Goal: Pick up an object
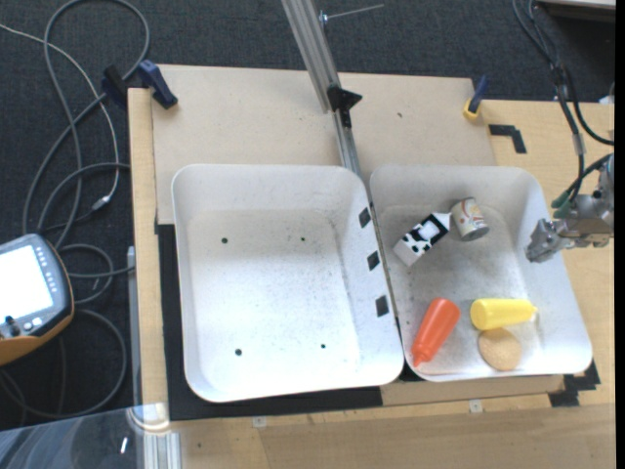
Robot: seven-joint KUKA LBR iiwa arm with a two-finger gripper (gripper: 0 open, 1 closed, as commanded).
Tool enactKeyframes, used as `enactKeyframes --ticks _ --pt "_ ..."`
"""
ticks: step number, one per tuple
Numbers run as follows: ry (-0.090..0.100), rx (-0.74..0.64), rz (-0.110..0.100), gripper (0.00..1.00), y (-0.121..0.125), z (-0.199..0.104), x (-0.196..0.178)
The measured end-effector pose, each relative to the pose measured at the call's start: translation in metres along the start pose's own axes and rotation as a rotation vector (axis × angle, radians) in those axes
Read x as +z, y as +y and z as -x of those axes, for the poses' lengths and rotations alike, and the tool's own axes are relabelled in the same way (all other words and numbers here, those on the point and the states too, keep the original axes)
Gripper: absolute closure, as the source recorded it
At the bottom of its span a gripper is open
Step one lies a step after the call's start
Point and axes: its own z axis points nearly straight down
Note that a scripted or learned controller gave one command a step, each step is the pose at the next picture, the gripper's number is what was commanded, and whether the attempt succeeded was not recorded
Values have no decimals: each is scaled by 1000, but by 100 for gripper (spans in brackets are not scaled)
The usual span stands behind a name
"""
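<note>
- Objects for picking lay in the right bin (547,262): a black-and-white carton (422,238), a small can (470,219), an orange carrot (435,329), a yellow block (503,312) and a tan round cookie (501,351).
- From my station I saw the tool (543,241) at the right bin's right wall, near its rim, well apart from the carrot and the carton.
- The can was the nearest thing to it, off toward the camera view's left and a little farther up the frame; the yellow block sat below the tool in the frame, nearer the front wall.
- I could not tell how the tool's jaws stood, since the metal end was small and blurred against the white wall, and I saw nothing between them.
- The carton lay tilted on its side, with the can just beside its upper right end.
- The carrot lay slanted near the front left corner, with the yellow block to its right and the cookie just below that block.
- The left bin (195,203) stood beside the right one on the worktop (244,115), its floor speckled with dark marks.
</note>
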Motion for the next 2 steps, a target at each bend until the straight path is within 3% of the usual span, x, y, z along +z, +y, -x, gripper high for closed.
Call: enactKeyframes --ticks 2 --pt "4 -5 -6 100 24 -101 18"
